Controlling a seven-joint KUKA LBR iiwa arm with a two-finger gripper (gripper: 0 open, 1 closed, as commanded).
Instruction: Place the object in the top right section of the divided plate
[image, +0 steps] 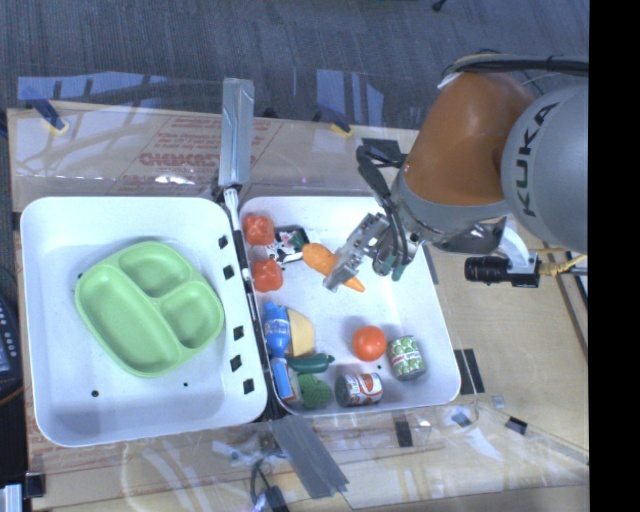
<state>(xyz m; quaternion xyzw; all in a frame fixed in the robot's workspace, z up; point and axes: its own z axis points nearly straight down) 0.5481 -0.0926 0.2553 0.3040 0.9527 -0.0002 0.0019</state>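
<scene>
We see the claw (345, 268) over the carrot (330, 264), grip state unclear; the divided plate (150, 306) lies well left.

Grey arm (560, 160) lettered KUKA, orange band (465, 135), black cables, metal end effector (352, 262).

A single fixed camera looks down on the table (130, 150) from above, at a slant rather than straight overhead. It stands far enough off to take in both white bins whole: the left bin (60, 400) with the green divided plate (150, 305) lies at the left of the frame, the right bin (440, 370) at the middle. The far side of the table runs along the upper part of the picture, with dark floor (200, 40) beyond it. The arm (470, 140) enters from the right and looms large, being nearer the lens than the bins.
</scene>
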